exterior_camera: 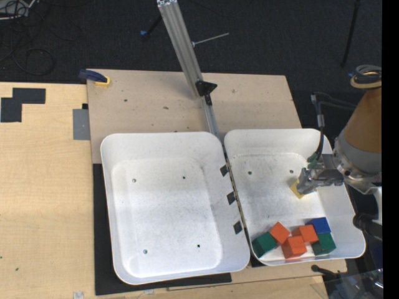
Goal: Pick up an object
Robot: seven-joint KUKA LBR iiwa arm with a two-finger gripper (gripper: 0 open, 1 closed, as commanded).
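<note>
The gripper (305, 184) is down in the right bin (268, 148), at about three o'clock, its metal fingers set on a small yellow block (297, 190); whether they have closed on it I cannot tell, so the grasp step looks in hand. Next comes a firm close and straight lift. At five o'clock lie matte orange, green and blue cubes (298, 238), hard-edged, on scuffed white plastic.

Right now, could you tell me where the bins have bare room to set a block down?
The left bin is bare throughout. The right bin is free along its far half, beside the gripper; its near corner is crowded with blocks.
</note>
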